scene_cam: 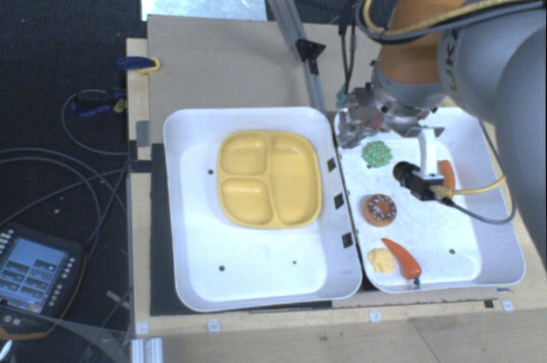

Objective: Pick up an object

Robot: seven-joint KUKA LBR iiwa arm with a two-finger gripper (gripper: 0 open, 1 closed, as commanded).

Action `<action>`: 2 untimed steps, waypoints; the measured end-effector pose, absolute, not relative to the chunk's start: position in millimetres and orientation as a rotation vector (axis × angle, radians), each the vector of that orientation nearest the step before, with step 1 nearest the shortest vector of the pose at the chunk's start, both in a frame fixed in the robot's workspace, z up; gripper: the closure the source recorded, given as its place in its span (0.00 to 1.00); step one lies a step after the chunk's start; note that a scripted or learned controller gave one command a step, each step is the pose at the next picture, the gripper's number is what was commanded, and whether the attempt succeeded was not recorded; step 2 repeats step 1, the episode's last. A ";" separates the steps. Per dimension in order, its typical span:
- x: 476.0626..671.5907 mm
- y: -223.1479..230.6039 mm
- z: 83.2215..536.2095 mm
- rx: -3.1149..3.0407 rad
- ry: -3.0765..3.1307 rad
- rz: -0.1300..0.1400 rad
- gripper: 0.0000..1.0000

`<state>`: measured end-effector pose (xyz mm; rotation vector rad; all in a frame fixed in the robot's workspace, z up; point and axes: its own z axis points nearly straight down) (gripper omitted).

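My gripper [352, 129] hangs over the far left corner of the right bin [479, 267], just up and left of a green bumpy toy [376, 153]. Nearer the front lies a brown donut with sprinkles [379, 209]. A red chili pepper [402, 257] and a small yellow piece [380, 260] sit beside each other by the bin's front edge. An orange carrot-like piece [447, 173] lies to the right, partly hidden by the wrist. I see nothing held in the gripper.
The left bin [197, 267] holds a yellow divided plate [269, 178]. A grey pole [282, 2] slants down from the top to the gap between the bins. The arm's grey and orange body [444, 28] covers the far right corner.
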<state>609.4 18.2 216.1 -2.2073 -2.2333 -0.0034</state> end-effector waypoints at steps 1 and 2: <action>614.0 70.5 229.7 -2.208 -2.234 -0.006 1.00; 614.0 70.5 229.7 -2.208 -2.234 -0.006 1.00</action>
